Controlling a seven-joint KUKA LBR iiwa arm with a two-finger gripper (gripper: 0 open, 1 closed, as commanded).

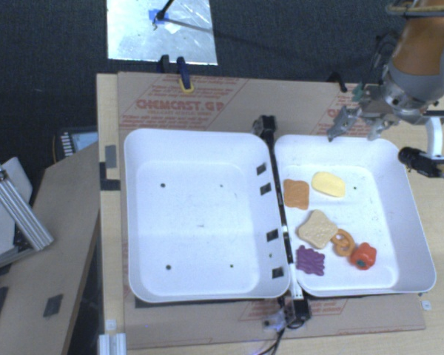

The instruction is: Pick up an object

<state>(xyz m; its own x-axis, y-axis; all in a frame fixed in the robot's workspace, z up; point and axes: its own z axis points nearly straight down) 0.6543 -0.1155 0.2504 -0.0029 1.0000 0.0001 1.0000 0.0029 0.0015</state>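
Currently the arm reaches in from the right, its gripper (pixel 359 124) poised above the right bin's (pixel 407 220) far rim, fingers spread with nothing between them. Toy foods cluster mid-bin: yellow piece (pixel 328 184), orange slab (pixel 296 193), bread slice (pixel 317 230), pretzel (pixel 342 242), red pepper (pixel 363 256), purple grapes (pixel 310 260). Near-right corner offers open floor.

The bench (pixel 207 98) is covered by printed cardboard, and two white bins lie directly on it side by side. The right bin (pixel 407 198) sits just below the gripper (pixel 360 124); the left bin (pixel 200 143) lies well apart from it.
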